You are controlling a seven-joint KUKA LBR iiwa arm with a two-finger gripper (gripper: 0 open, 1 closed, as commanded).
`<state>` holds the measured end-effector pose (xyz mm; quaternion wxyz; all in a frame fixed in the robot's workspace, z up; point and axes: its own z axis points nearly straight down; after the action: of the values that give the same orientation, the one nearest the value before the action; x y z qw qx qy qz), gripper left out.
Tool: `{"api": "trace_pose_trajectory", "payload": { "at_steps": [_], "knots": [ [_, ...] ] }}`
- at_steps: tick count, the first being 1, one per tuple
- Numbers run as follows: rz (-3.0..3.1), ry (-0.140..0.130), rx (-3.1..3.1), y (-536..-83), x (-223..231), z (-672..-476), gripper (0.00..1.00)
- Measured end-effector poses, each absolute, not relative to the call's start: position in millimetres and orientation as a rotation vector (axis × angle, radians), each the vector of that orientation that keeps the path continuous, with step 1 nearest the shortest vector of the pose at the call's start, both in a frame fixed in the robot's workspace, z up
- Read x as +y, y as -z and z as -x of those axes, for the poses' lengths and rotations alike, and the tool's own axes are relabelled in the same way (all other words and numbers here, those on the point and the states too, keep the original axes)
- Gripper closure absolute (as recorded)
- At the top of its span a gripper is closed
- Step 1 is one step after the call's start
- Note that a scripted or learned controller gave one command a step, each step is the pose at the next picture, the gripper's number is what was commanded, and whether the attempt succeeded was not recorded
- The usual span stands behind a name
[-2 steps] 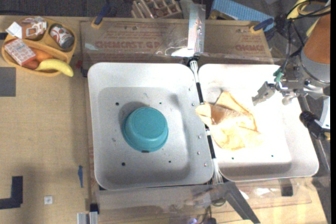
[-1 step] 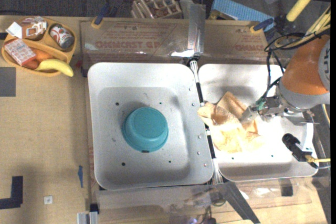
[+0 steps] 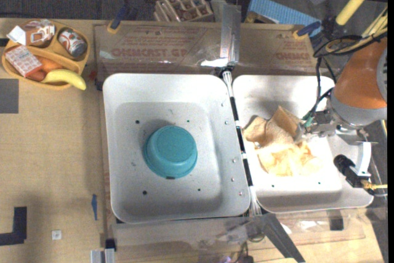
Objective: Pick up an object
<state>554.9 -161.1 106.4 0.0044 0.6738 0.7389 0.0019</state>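
Two white bins, with the arm over the right one.
We see a teal bowl upside down in the left bin; a tan cloth lies crumpled in the right bin; the end effector touches its right edge; we cannot tell its state.

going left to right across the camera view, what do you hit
yellow tray of play food → left bin holding an upturned teal bowl → right bin holding a crumpled tan cloth → gripper at the cloth's right edge → arm's orange band
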Motion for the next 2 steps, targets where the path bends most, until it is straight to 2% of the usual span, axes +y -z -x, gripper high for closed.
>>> {"api": "trace_pose_trajectory", "payload": {
  "at_steps": [1,2],
  "knots": [
    [-2.170,0.000,2.272,-136.6,-150.5,-532.7,1.00],
    [-2.170,0.000,2.272,-136.7,-150.7,-532.7,0.00]
  ]
}}
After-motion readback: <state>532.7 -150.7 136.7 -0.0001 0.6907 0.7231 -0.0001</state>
